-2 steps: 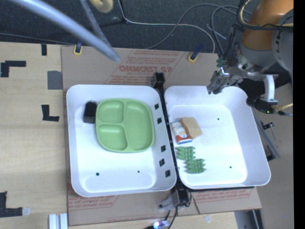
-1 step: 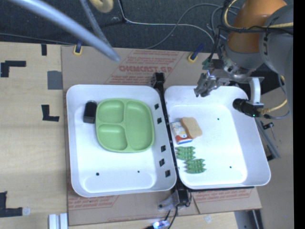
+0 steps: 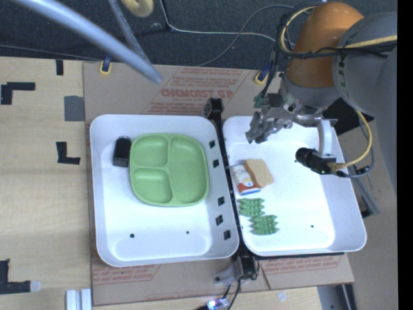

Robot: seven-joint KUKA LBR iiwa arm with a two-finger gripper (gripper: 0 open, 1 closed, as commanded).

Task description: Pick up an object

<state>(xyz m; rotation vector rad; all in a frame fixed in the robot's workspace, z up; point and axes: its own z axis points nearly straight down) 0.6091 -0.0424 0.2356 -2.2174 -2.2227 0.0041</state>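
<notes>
— Why are we parked over the right bin point(image 3: 335, 231)?

— The small things lie there: the sponge point(image 3: 259, 170) touching the carton point(image 3: 244, 179), two pea pods point(image 3: 258, 216) nearer us. The claw point(image 3: 258, 133) hangs above the bin's far edge, just beyond the sponge.

— Holding anything?

— We see nothing in it; its fingers are too dark to read, so we cannot tell. The plate point(image 3: 169, 169) and black block point(image 3: 121, 152) sit in the left bin point(image 3: 155, 247).
</notes>
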